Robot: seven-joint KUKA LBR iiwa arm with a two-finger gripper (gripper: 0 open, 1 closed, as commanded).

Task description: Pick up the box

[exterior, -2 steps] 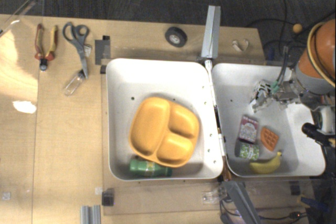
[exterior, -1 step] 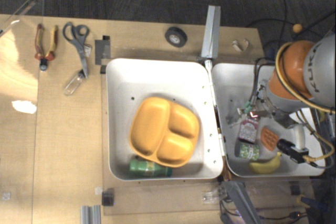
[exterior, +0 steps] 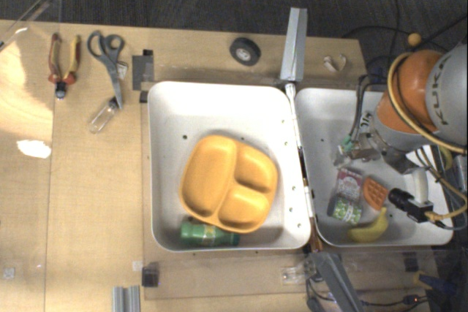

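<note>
The box [exterior: 346, 196] is small, with purple and green print, and lies flat in the right bin [exterior: 322, 113] near its front left. My gripper [exterior: 357, 150] hangs just behind the box, over the bin's middle, and nothing shows in its grasp. The grey arm with its orange band [exterior: 409, 95] comes in from the right edge. A small orange object [exterior: 374, 192] lies right beside the box, and a banana [exterior: 368, 229] rests in front of it against the bin's front wall.
The left bin [exterior: 168, 157] holds a yellow divided plate [exterior: 229, 183] and a green can [exterior: 208, 233]. Scissors [exterior: 110, 58], pliers [exterior: 62, 62] and a tape roll [exterior: 245, 50] lie on the bench behind. A metal post [exterior: 295, 44] stands between the bins.
</note>
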